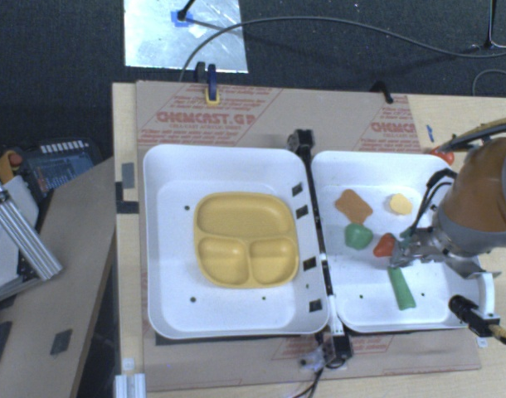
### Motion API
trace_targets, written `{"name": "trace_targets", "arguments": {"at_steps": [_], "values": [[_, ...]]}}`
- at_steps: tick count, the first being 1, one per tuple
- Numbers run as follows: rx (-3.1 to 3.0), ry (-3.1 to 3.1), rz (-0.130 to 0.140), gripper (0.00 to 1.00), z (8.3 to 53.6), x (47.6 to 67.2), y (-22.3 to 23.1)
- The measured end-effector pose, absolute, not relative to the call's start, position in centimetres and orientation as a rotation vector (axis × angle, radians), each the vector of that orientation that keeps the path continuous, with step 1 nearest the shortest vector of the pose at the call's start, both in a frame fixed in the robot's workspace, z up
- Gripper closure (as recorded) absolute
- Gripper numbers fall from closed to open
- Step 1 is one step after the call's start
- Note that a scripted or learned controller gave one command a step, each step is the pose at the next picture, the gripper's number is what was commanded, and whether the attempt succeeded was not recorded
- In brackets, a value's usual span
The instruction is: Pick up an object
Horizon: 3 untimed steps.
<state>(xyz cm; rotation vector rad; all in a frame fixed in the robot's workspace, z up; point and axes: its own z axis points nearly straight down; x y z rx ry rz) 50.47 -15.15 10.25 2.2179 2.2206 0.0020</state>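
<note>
In the right bin [361, 309] lie an orange flat piece [353, 205], a small yellow piece [400, 203], a round green piece [358, 236], a small red piece [385, 244] and a long green stick [401, 288]. My gripper [406, 251] hangs low over the bin's right half, its tip just right of the red piece and at the upper end of the green stick. I see nothing clearly held between its fingers.
The left bin [166, 305] holds a yellow three-compartment tray [243, 238]. A black divider with clips [309, 214] runs between the bins. The arm's orange band [485, 189] covers the right bin's right wall. Cables cross the dark floor behind the bench.
</note>
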Motion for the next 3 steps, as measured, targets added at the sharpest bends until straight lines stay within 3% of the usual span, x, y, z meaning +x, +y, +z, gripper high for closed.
{"name": "trace_targets", "arguments": {"at_steps": [1, 3], "values": [[2.218, 2.218, 0.004, 1.00, 14.8, 50.0, -15.5], [2.211, 2.222, 0.006, 1.00, 25.1, 50.8, -14.7]]}}
